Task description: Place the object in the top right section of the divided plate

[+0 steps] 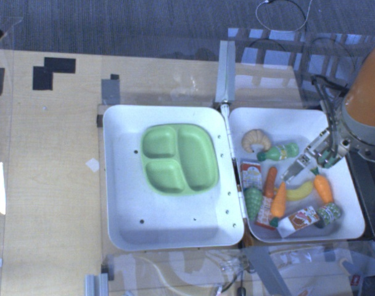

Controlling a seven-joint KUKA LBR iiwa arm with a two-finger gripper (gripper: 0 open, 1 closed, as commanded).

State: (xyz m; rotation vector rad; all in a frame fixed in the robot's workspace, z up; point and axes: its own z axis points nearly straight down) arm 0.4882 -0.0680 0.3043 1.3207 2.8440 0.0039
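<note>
A green divided plate (178, 159) lies in the left white bin (123, 214), with two small sections on its left and one long section (198, 156) on its right. Nothing lies on the plate. My gripper (300, 164) hangs low over the right bin (354, 224), slanting down to the left. Its tip sits just above a yellow banana (300, 191), between a green bottle (281, 153) and an orange carrot (323, 189). I see nothing held in it.
The right bin also holds a croissant (255, 140), a red sausage (271, 180), a second carrot (278, 201), a green vegetable (253, 202), a red-white packet (250, 174), a small carton (301, 219) and a can (329, 213). A metal divider (224, 79) stands behind the bins.
</note>
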